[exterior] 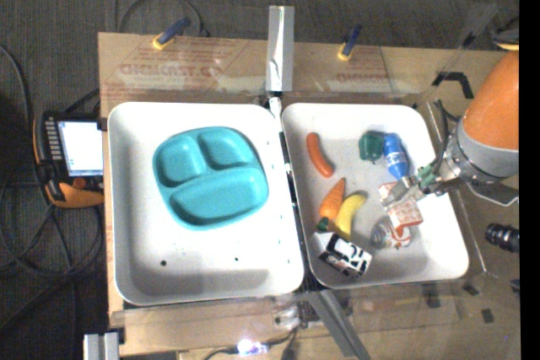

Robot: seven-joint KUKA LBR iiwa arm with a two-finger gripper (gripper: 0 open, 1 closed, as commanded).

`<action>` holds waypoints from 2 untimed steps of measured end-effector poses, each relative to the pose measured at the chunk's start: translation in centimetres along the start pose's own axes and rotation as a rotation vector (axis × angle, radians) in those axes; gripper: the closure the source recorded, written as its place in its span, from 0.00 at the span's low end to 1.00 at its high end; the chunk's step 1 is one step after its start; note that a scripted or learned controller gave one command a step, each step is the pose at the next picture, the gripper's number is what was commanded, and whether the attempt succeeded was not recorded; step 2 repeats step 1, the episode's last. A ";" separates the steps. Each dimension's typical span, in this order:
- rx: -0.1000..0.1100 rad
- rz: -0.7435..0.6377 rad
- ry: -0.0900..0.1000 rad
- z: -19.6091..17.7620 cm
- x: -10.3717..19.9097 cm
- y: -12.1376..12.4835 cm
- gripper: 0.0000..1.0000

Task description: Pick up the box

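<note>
Two boxes lie in the right bin [439,261]. A small red and white box [407,216] sits right of the middle, tilted. A black and white box [345,255] lies near the front wall. My gripper [407,188] hangs low over the right side of this bin, its tip just above and touching or nearly touching the upper edge of the red and white box. The grey wrist and orange band [496,110] come in from the right. Nothing is visibly lifted.
Around the red and white box lie a blue bottle [394,156], a green object [371,145], a grey round item [381,233], a banana [350,213], a carrot [332,201] and a sausage [319,154]. The left bin [126,265] holds a teal divided plate [211,174].
</note>
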State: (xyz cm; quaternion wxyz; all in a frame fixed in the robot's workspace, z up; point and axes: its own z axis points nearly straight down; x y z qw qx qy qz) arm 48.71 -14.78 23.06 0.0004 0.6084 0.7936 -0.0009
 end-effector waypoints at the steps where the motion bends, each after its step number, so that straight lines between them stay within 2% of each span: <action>1: 0.003 0.324 -0.001 -0.8 -3.6 1.8 1.00; 2: 0.003 0.324 -0.001 -0.8 -3.6 1.8 1.00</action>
